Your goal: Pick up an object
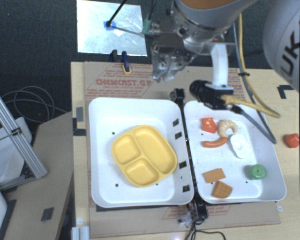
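Gripper (165,70) hangs above the bench behind the left bin (101,117), over the printed cardboard sheet (117,80), w/ nothing between its metal tips; can't tell if the claw is spread or pressed together, since the tips blur together at this angle. Grey arm (206,14) w/ orange band comes in from upper right, w/ yellow cable (253,105) trailing down over the right bin (276,183). Left bin holds a yellow divided plate (143,153), three compartments, lying flat near the bin's middle. Right bin holds the small items: red block (209,124) near the back, croissant-like pastry (228,125) just beside it, sausage (214,143) in front of both, white oval piece (238,146) to the right of the sausage and touching the pastry's end. Green round item (256,172) sits near the right wall. Two tan crackers near the front: a plain one (213,175) and a waffle-textured one (221,190), just beside each other. Another red object (292,140) lies outside the bin on the bench, at far right. All items well apart from the gripper.
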Controlling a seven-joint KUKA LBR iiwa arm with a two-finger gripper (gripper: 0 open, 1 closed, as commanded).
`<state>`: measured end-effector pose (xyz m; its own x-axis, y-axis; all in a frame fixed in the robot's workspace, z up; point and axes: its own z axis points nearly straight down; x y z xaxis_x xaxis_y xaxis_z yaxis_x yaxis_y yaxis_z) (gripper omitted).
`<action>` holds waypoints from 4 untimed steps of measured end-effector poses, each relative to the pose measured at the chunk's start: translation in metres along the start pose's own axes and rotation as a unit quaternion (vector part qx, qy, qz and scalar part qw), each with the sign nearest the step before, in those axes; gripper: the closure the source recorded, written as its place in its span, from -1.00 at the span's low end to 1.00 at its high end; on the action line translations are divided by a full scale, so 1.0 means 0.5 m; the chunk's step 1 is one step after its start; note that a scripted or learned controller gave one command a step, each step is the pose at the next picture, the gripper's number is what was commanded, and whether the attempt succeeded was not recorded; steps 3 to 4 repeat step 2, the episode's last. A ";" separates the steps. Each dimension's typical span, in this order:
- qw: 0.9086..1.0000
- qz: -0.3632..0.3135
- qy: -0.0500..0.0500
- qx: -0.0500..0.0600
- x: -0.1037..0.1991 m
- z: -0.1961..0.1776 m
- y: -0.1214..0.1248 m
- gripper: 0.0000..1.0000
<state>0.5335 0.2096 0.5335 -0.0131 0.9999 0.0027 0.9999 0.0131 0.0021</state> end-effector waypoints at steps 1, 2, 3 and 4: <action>1.000 0.005 -0.001 0.001 -0.064 -0.004 -0.099 1.00; 1.000 0.002 0.000 -0.001 -0.061 -0.026 -0.094 1.00; 1.000 0.002 0.000 -0.001 -0.061 -0.026 -0.094 1.00; 1.000 0.002 0.000 -0.001 -0.061 -0.026 -0.094 1.00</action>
